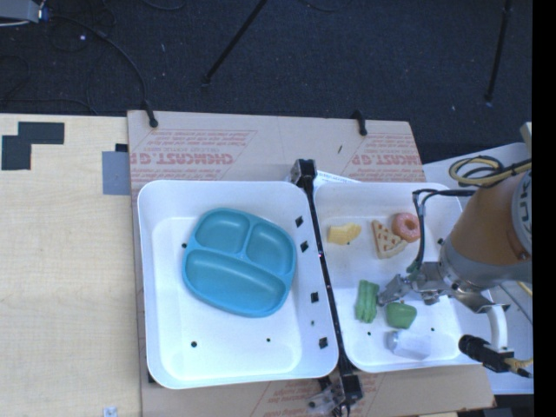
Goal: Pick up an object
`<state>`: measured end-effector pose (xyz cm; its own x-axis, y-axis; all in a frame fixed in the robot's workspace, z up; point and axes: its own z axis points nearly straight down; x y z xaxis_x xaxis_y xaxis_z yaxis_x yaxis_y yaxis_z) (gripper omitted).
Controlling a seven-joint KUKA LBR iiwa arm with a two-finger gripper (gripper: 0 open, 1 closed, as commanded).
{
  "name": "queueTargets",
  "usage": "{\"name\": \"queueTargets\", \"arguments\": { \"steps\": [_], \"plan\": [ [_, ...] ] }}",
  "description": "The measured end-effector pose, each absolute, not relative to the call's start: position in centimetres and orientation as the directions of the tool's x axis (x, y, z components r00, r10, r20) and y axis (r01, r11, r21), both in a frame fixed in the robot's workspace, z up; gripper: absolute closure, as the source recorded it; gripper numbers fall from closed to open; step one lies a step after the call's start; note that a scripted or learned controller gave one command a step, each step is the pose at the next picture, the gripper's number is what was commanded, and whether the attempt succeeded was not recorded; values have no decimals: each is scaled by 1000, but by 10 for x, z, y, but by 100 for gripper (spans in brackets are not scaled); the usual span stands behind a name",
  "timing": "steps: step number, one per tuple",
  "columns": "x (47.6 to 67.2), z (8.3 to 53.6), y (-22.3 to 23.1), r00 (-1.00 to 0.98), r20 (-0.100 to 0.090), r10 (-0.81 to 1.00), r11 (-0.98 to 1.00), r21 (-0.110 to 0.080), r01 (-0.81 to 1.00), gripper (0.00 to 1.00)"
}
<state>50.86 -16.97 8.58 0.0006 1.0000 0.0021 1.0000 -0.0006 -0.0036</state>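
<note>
A robotics lab is indicated: two white bins are clamped onto taped cardboard over a plywood bench, a dark carpeted floor is crossed by loose cables, and tripod legs are seen.

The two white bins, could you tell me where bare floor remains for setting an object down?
Left bin: a free strip along the near wall, below the blue divided plate. Right bin: a bare band along the far wall, above the yellow piece and doughnut. The near right is crowded by the green pieces and the end effector.
</note>
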Motion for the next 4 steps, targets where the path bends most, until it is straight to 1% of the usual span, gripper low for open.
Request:
{"name": "queueTargets", "arguments": {
  "steps": [1,2,3,4],
  "plan": [
    [509,98,-170,4,3,1000,-4,-3,1000,100],
    [510,140,-175,1,0,1000,-1,0,1000,100],
    [519,200,-173,-3,0,1000,3,3,1000,100],
    [520,236,-174,-2,0,1000,2,1,1000,100]
  ]
}}
